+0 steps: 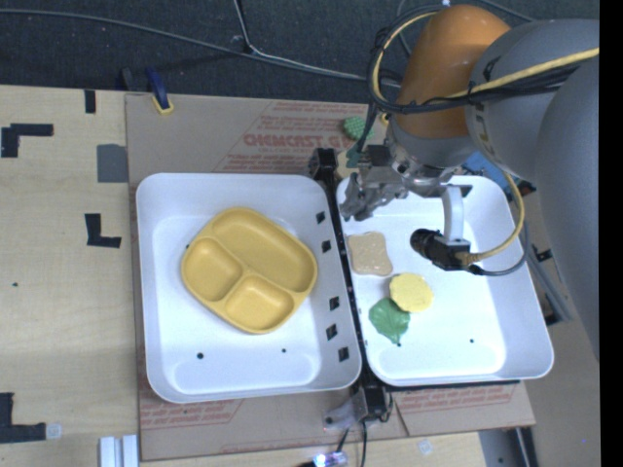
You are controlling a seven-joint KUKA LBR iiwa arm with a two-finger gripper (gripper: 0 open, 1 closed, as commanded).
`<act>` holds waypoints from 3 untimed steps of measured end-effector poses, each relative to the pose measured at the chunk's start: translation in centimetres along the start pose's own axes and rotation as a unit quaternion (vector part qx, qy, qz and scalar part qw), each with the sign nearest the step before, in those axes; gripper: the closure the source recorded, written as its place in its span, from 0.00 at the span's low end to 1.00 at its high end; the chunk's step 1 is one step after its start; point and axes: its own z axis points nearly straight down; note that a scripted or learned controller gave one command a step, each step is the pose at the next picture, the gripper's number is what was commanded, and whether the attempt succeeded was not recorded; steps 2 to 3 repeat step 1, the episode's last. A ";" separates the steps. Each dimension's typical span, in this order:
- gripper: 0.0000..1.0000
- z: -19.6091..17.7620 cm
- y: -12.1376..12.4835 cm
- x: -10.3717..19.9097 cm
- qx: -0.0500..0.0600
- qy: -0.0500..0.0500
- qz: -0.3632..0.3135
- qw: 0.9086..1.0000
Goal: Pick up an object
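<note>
A yellow plastic divided tray point(250, 269) lies in the middle of the left white bin point(161, 358); in the right white bin point(506, 358), near its left edge, sit a beige flat square piece point(370, 254), a yellow round piece point(411, 292) and a green leafy piece point(388, 319) touching it. My gripper point(368, 195) hangs over that bin's top-left corner, just above the beige piece; whether it is spread or closed I cannot tell. I judge the risk to be that the thin beige piece slips away, or that I clip the bin's wall.

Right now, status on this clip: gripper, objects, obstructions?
Gripper low over right white bin, top-left corner, nothing visibly held. Tan flat square piece, yellow round piece, green leafy piece lie just below it. Yellow divided tray in left white bin.
</note>
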 end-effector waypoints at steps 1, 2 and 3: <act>1.00 -0.1 -0.6 5.3 0.000 0.001 -0.002 1.000; 1.00 -0.1 -0.6 5.3 0.000 0.001 -0.002 1.000; 1.00 -0.1 -0.6 5.3 0.000 0.001 -0.002 1.000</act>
